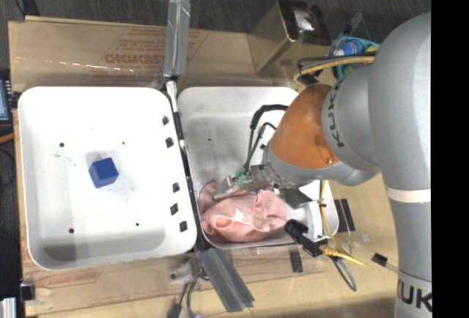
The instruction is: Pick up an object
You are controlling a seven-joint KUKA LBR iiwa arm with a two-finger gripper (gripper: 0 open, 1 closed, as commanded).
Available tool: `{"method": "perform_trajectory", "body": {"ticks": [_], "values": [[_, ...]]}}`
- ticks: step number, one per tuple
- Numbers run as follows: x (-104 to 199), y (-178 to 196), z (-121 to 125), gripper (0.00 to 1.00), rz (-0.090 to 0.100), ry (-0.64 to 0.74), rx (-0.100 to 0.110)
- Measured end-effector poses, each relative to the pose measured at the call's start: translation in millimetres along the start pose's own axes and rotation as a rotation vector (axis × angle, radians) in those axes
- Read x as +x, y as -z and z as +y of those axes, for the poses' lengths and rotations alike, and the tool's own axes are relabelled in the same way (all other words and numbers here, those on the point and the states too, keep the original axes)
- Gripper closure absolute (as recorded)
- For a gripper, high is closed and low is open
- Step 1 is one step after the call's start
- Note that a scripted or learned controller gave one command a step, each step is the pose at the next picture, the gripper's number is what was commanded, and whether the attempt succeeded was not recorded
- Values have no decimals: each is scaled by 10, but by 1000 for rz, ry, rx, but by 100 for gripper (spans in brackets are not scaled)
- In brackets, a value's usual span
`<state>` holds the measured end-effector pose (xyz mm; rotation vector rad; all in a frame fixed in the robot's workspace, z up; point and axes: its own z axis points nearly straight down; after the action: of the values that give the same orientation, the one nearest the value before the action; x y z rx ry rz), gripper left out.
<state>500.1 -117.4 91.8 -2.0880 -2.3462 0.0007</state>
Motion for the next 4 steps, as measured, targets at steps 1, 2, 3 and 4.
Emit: {"method": "perform_trajectory", "body": {"ticks": [1,2,3,4], "values": [[-5,94,3,100,-1,4,0],[-355,34,-100,100,0,-1,-1],[-371,1859,268,100,-1,136,-1],[-369,1857,268,0,-1,136,-1]]}}
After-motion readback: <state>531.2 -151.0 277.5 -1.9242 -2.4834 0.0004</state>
